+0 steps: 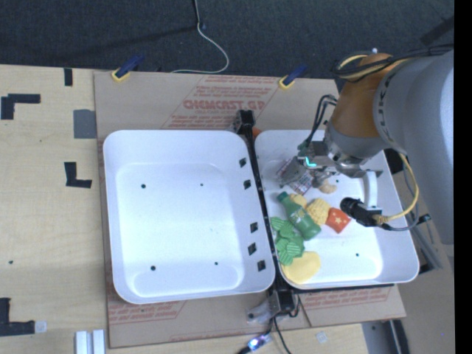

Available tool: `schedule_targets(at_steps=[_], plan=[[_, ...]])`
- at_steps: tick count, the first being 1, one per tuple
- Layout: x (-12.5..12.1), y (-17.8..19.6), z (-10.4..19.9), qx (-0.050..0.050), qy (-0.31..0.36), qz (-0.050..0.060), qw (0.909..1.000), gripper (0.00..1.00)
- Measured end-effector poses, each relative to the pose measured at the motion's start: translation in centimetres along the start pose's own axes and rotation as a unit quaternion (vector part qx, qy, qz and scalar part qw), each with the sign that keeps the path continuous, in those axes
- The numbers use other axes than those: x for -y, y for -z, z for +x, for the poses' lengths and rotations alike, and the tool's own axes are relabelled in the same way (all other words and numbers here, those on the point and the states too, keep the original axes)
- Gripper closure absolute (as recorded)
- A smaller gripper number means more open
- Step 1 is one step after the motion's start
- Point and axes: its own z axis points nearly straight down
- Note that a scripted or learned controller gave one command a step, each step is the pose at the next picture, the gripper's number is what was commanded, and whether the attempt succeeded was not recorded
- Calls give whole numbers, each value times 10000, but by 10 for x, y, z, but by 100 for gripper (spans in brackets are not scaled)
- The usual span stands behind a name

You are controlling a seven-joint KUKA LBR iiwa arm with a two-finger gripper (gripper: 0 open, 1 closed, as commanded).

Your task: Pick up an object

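Reaching in over the right bin (398, 271), the grey arm (413, 102) (orange band above the wrist) has its hand (299, 169) low near that bin's upper-left part, close to the divider (254, 198) between the two bins. Can't tell whether the hand is apart or together; too blurred and small. Objects cluster in the right bin just below the hand: green bottle (301, 216), yellow corn-like piece (318, 211), red block (338, 220) beside it, green ridged item (289, 248), yellow piece (302, 266) nearest the bin's front edge. Left bin (177, 212) sits touching the right bin on the worktop (44, 220).
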Motion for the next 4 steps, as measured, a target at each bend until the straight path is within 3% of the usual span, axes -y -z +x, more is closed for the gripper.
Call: schedule_targets(at_steps=[1, 2, 3, 4], plan=[[6, -40, 6, 6, -10, -2, 10000, 0], [6, -28, 5, 8, -11, -9, 10000, 100], [6, -28, 6, 8, -9, -5, 10000, 0], [2, -38, 2, 3, -5, -7, 10000, 0]])
